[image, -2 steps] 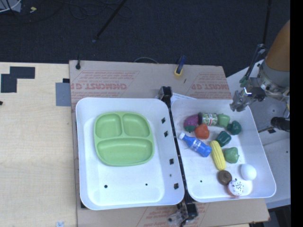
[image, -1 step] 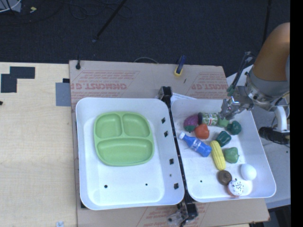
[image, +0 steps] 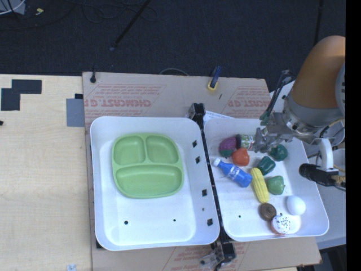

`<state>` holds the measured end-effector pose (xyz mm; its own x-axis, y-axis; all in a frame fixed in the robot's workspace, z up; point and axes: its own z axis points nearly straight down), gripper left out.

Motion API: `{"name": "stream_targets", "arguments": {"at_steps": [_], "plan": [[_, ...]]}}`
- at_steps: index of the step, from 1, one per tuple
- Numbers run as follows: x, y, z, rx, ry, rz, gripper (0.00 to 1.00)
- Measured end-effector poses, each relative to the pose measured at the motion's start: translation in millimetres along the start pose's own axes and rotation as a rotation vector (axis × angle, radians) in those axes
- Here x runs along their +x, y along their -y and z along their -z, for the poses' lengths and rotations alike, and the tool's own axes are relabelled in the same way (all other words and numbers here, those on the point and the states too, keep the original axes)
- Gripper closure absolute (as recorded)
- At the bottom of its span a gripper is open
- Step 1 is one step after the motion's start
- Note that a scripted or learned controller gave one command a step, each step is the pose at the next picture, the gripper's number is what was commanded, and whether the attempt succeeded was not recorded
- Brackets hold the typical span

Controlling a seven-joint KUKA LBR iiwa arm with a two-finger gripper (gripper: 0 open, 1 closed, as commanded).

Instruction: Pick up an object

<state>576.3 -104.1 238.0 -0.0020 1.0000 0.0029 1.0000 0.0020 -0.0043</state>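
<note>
arm reaching from right, tool low over right bin

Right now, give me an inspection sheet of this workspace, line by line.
Surface: pale wooden bench with cardboard sheet under two white bins.
Job's things: right bin holds purple piece, orange ball, blue bottle, corn cob, green pepper, dark green piece, brown ball, white egg, speckled round piece.
Clutter: green divided plate in left bin.
Grippers: gripper low over the right bin's far end; fingers unclear.
Cables: dark cables on the floor behind.
Surroundings: dark carpet; yellow-and-blue clamp on cardboard edge.
</note>
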Motion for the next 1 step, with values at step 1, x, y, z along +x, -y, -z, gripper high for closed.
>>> {"name": "stream_targets", "arguments": {"at_steps": [1], "plan": [[44.2,29.8,-8.7,0.002,0.001,0.0,1.0]]}}
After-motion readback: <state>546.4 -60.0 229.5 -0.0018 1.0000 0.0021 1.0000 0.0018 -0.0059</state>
